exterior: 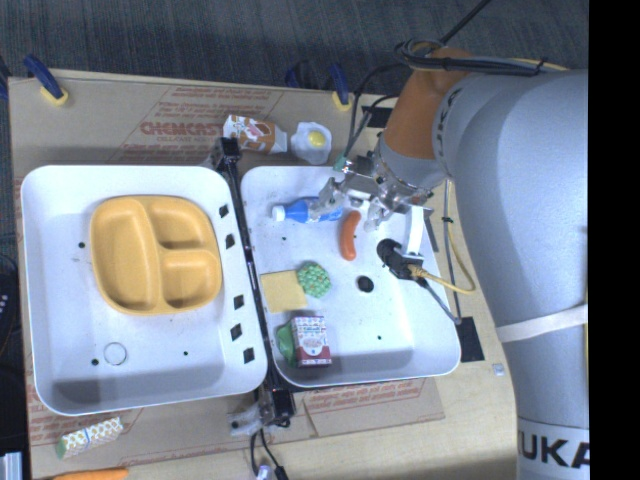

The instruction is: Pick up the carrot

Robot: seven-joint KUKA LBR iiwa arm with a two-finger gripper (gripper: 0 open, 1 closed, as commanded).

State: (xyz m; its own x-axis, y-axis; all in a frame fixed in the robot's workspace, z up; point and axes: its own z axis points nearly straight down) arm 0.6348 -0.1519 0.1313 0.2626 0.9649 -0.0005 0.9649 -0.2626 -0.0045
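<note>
The carrot (348,238) is a short orange piece lying almost upright in the picture, in the upper middle of the right bin (430,353). My gripper (357,208) hangs just above the carrot's far end. Its two metal fingers (336,194) stand apart, one on each side of that end, and nothing is clamped between them. A blue and white bottle (300,211) lies right beside the gripper on its left.
The right bin also holds a green knobbly ball (314,279), a yellow cheese slice (281,291), a small carton (311,340) and a black disc (365,285). A yellow divided plate (155,251) lies in the left bin (60,368). Small items (312,141) sit behind the bins.
</note>
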